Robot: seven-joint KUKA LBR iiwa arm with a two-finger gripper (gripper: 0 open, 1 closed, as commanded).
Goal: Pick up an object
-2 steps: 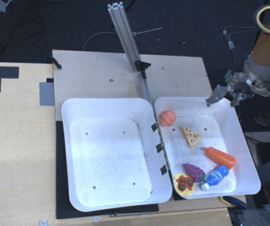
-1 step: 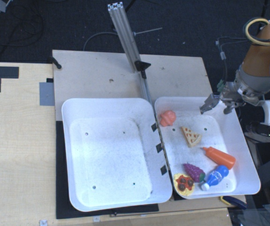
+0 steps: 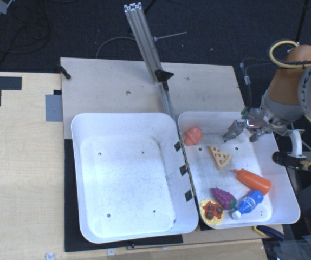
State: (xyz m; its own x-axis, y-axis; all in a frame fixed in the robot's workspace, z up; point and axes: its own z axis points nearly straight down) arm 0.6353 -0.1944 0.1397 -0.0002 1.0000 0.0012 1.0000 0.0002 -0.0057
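The right bin (image 3: pixel 277 169) holds several toy foods: a pink-orange round piece (image 3: pixel 193 136) at its upper left, a tan waffle wedge (image 3: pixel 220 157) in the middle, an orange bottle shape (image 3: pixel 252 180), a blue bottle (image 3: pixel 247 205), purple grapes (image 3: pixel 223 197) and a yellow-red piece (image 3: pixel 212 210) at the front. My gripper (image 3: pixel 244 132) hangs over the bin's upper right, open, its two fingers spread with nothing between them. It sits up and to the right of the waffle wedge.
The left bin (image 3: pixel 85 161) lies beside the right one, divided from it by black clips (image 3: pixel 183 169). A metal rail (image 3: pixel 147 42) slants up from between the bins. Cables and a yellow ring (image 3: pixel 283 53) sit at the right by the arm.
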